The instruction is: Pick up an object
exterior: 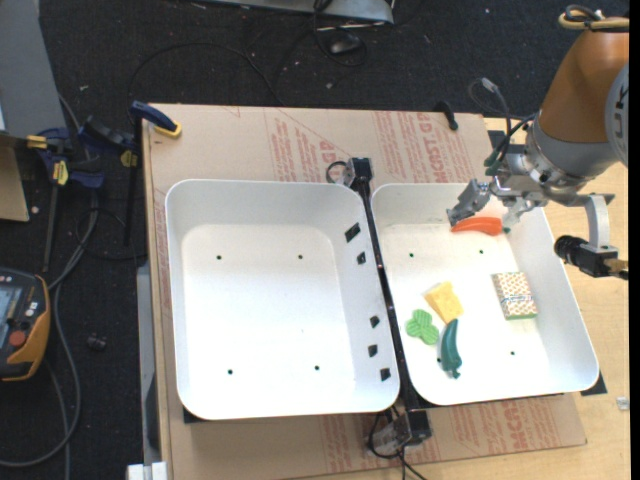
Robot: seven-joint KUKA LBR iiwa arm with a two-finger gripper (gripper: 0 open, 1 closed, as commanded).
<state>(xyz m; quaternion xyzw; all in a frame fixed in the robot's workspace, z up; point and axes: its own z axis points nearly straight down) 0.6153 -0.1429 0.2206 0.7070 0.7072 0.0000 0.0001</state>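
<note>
In the camera view, you are looking down at two white bins sitting side by side on a brown board. The arm [585, 98] is reaching in from the right, its orange band showing above the grey wrist, and the gripper [470, 206] is hanging over the far part of the right bin [570, 353]. Whether it is open or closed you cannot tell from this angle.

An orange carrot-shaped piece [478, 225] is lying just beside and below the gripper tip, seemingly on the bin floor near the back wall; you cannot tell whether the two are touching. Nearer the front, a yellow block [443, 300] is sitting close to the middle of the bin, with a green piece [422, 326] just beside it on the left and a dark teal piece [450, 349] just below it. A small patterned box [514, 295] is resting well to the right of the yellow block.

The left bin [190, 268] is lying alongside, separated by a black divider strip [375, 268].
</note>
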